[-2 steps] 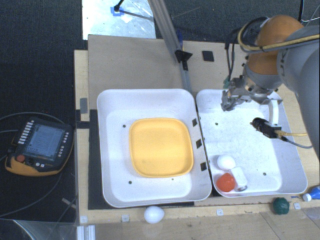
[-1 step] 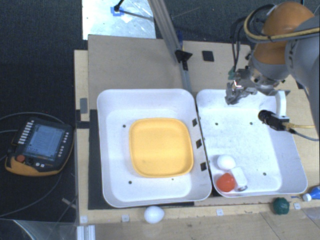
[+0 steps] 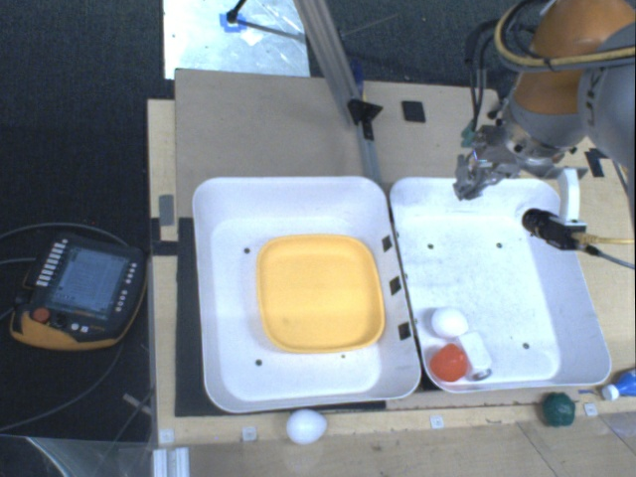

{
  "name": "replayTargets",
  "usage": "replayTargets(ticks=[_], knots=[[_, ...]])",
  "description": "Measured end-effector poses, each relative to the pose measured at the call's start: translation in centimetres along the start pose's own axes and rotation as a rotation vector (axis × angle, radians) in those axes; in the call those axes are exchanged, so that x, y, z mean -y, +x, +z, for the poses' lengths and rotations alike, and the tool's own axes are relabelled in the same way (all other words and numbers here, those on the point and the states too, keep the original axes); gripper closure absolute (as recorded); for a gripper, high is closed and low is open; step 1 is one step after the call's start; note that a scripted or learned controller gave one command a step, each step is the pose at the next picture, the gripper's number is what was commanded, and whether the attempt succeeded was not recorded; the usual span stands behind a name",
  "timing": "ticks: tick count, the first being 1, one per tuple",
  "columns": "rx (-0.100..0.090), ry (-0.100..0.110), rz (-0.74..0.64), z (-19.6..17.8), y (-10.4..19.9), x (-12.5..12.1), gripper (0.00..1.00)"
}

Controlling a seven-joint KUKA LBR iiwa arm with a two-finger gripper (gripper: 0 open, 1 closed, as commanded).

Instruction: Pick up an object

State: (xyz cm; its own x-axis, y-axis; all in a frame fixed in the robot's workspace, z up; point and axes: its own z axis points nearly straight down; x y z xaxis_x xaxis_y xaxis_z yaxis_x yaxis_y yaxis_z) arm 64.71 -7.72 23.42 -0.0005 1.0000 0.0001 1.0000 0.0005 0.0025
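Three small objects point(image 3: 457, 344) (one orange) in right bin point(image 3: 586, 306); one yellow plate point(image 3: 320, 292) in the left.

Smooth plastic on matt board

The yellow plate point(image 3: 320, 293) looks matt plastic; both white bins point(image 3: 224, 217) smooth plastic with a slight sheen; the bench point(image 3: 258, 127) dull cardboard-brown.

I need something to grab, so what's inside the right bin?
The right bin holds a white ball, an orange-red ball and a small white cylinder, clustered in its near-left corner. Anything beneath them is covered.
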Motion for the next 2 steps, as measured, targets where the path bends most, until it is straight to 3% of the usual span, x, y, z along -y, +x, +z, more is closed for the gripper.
replayTargets(ticks=[2], knots=[[-0.001, 0.002, -0.003, 1.6, 7.8, 5.6, 1.00]])
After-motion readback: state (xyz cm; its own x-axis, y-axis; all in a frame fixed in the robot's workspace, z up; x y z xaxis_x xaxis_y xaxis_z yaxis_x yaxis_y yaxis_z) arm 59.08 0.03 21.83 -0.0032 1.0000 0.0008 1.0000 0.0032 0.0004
